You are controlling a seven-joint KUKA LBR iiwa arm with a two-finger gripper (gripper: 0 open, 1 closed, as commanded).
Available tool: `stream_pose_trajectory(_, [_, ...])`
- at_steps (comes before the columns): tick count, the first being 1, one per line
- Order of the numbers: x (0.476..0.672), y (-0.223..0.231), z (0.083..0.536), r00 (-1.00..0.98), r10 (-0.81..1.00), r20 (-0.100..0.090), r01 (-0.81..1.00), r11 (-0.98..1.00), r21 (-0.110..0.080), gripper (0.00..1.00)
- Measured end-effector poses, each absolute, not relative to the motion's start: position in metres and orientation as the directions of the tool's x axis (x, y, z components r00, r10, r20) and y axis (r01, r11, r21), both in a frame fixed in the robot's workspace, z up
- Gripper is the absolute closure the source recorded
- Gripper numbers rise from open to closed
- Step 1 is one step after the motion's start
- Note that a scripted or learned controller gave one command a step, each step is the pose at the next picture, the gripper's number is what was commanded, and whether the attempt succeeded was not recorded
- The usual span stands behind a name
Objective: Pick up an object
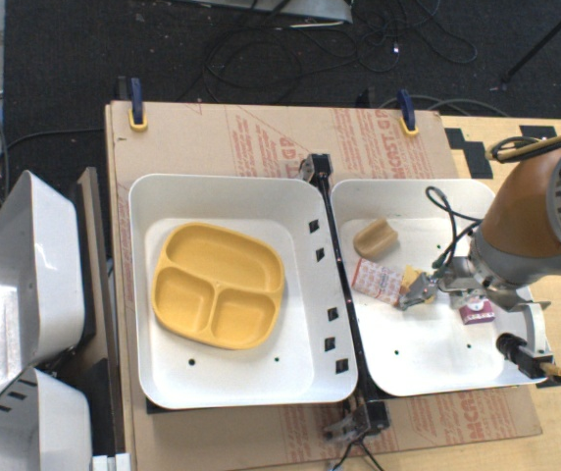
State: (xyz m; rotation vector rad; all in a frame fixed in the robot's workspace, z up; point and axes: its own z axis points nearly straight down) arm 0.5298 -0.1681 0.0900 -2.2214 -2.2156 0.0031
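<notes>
- The fingers of the gripper [416, 297] sit low in the right bin [428, 376], bunched dark against the white floor. We cannot tell whether they are spread or closed, and we see nothing clearly between them.
- The grey arm [526, 226] reaches in over the right bin's right edge. Its orange band sits above the wrist, and the gripper points toward the bin's middle.
- A small yellow piece [413, 279] lies just beside the gripper's tip, on the side toward the bin's far edge. We cannot tell whether it touches the tip. It looks to us like the nearest candidate for the pick.
- A red-and-white packet [377, 279] lies flat near the right bin's left edge, just beside the yellow piece.
- A tan block [376, 236] rests nearer the bin's far left corner, apart from the gripper.
- A small maroon item [477, 311] lies toward the bin's right edge, partly under the wrist.
- In the left bin [153, 361], a yellow divided plate [220, 285] lies at the centre, well apart from the arm.
- Our reading of progress: the approach looks done, with the gripper down among the objects. Every object rests on a bin floor, so the grasp is unconfirmed and the lift is not yet made.
</notes>
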Motion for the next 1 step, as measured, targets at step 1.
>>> stream_pose_trajectory(1, [0.5306,-0.1682,0.1007,0.004,1.000,0.001,1.000,-0.004,-0.002,1.00])
